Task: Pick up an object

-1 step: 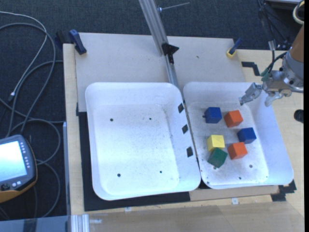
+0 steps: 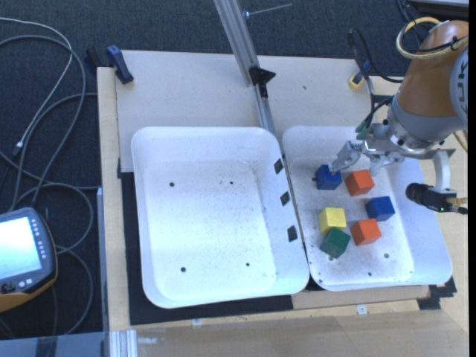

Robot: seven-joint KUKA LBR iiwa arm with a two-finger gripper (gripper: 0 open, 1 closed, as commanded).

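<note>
In the right bin [image 2: 440,261], a shallow white plastic tray with rounded corners and a speckled floor: six small hard-edged cubes, painted matt, loosely clustered. Toward the far end, a dark blue cube [image 2: 327,178] with an orange cube [image 2: 359,182] just beside it. Nearer the front, a second blue cube [image 2: 380,207], a yellow cube [image 2: 332,219], a second orange cube [image 2: 365,231], and a green cube [image 2: 335,242] turned slightly askew, touching the yellow one.

Above the far pair, the metal gripper [image 2: 355,162], angular and grey, low over the gap between dark blue and orange. Whether spread or pressed together, cannot tell; no cube visibly pinched. Behind it, the smooth rounded arm [image 2: 435,65], with a glossy orange band above a grey wrist.

Alongside on the left, the left bin [image 2: 149,147], same moulded white shape, edges touching its twin. Beneath both, a pale flat bench [image 2: 186,88]. Across the bench's far edge, a slanting ribbed aluminium post [image 2: 232,22]. On dark carpet at far left, a handheld pendant [image 2: 22,250] with a lit screen.
</note>
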